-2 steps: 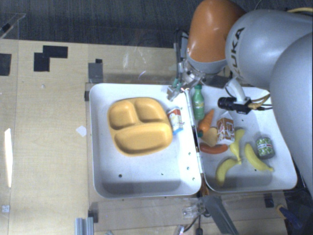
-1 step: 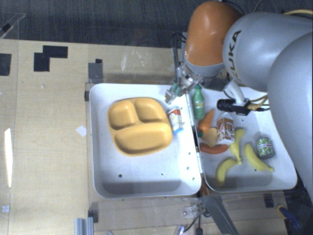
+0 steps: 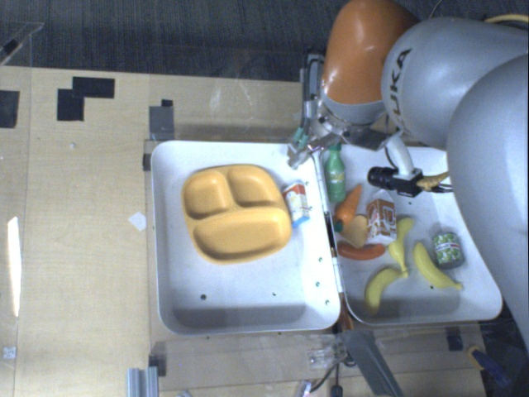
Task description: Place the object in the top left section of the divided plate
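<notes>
The grey arm [image 3: 463, 81] with its orange band [image 3: 364, 48] reached in from the right of the frame. Its gripper [image 3: 304, 149] hung over the upper edge where the two white bins meet. How far the gripper was open I cannot tell, and nothing was seen in its hold.

In the left bin [image 3: 240, 304] lay the yellow divided plate [image 3: 235, 212], in the upper middle of that bin. A small red and white packet [image 3: 297, 203] lay just beside the plate's right rim, touching it or nearly so, not inside any section.

The right bin [image 3: 430, 304] held a green bottle [image 3: 335, 176], a carrot [image 3: 350, 203], a red and white box [image 3: 381, 220], three bananas [image 3: 382, 286] and a small green can [image 3: 447, 249].
</notes>
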Controlling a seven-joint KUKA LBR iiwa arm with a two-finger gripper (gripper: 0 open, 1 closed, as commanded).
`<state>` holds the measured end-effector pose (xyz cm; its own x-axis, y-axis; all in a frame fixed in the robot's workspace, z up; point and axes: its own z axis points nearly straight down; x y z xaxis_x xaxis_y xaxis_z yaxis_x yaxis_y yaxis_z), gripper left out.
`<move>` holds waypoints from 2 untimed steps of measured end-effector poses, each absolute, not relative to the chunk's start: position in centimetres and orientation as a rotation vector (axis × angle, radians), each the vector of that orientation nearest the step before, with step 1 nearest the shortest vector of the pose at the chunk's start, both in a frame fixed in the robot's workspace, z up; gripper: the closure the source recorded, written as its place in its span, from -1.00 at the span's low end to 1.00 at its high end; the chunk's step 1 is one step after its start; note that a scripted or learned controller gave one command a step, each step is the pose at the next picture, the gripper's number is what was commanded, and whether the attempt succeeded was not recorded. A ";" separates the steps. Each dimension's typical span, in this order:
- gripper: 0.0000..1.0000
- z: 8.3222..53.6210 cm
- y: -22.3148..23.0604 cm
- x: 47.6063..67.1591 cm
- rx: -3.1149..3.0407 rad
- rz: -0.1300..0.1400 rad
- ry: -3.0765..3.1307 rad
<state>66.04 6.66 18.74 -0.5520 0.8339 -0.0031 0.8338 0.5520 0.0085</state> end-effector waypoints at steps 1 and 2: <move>1.00 22.9 12.1 65.2 1.373 0.009 2.819; 1.00 23.8 15.5 65.7 0.920 0.010 2.995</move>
<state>65.67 15.54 23.76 -0.8277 0.5612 -0.0063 0.5611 0.8277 0.0087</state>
